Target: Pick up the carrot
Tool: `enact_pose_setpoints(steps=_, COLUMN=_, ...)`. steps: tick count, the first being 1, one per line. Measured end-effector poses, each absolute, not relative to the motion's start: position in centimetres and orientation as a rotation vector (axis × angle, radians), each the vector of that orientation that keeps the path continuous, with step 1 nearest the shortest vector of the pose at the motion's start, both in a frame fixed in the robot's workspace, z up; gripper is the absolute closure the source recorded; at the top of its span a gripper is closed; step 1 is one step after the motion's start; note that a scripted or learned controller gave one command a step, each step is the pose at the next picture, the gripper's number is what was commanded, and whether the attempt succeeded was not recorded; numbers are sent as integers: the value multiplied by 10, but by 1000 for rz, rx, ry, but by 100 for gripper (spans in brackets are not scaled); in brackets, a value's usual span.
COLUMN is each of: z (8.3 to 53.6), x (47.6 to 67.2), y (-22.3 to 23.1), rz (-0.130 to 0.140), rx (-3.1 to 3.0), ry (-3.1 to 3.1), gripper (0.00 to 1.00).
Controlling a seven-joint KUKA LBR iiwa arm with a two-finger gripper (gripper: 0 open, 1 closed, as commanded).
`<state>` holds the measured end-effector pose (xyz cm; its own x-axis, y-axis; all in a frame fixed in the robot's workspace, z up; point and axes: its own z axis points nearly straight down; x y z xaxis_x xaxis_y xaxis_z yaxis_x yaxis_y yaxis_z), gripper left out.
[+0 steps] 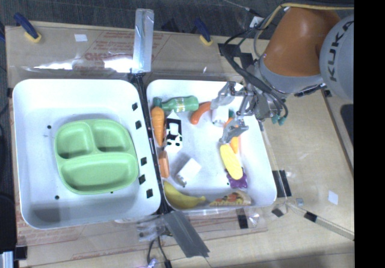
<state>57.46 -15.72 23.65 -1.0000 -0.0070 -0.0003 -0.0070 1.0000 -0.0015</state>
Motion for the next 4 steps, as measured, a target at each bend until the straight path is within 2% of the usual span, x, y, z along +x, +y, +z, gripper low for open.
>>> enact_pose_setpoints(steps=1, z=178, x=575, y=-210, rz=3, rx=-932, ry=3003, gripper=0)
enact_pose_setpoints(steps=2, z=90, x=574, y=-207, rz=6, rx=-1138, ry=2930, gripper=0)
enact_pose_setpoints(steps=3, z=103, x=577, y=-205, rz=1, rx=-1145, ry=2922, gripper=100)
enact_pose_setpoints(steps=4, z=142, x=569, y=-191, rz=-4, rx=-877, ry=3011, gripper=100)
